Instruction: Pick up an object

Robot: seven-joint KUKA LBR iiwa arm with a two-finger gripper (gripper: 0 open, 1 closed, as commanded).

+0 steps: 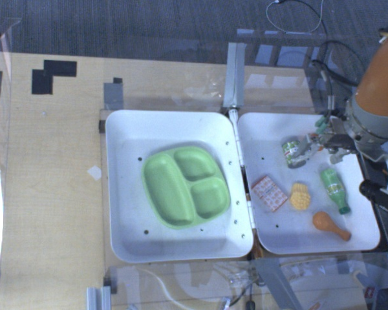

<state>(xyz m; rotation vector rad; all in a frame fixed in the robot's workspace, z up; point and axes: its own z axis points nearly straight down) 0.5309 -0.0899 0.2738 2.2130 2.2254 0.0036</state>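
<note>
The right bin (265, 234) holds a small silvery-green can (291, 153), a pink checked packet (269, 193), a round yellow waffle biscuit (300, 197), a green bottle (334, 189) and a brown drumstick (330, 225). My gripper (308, 148) reaches in from the right, low over the upper part of this bin. Its fingertips are at the can's right side, and the can looks caught between them. The arm's orange band (379, 76) rises at the right edge.
The left bin (126, 173) holds a green three-compartment plate (185, 185). A metal divider (235, 76) runs up between the bins. Black cables (297, 8) loop behind the right bin. The wooden bench (45, 192) spreads to the left.
</note>
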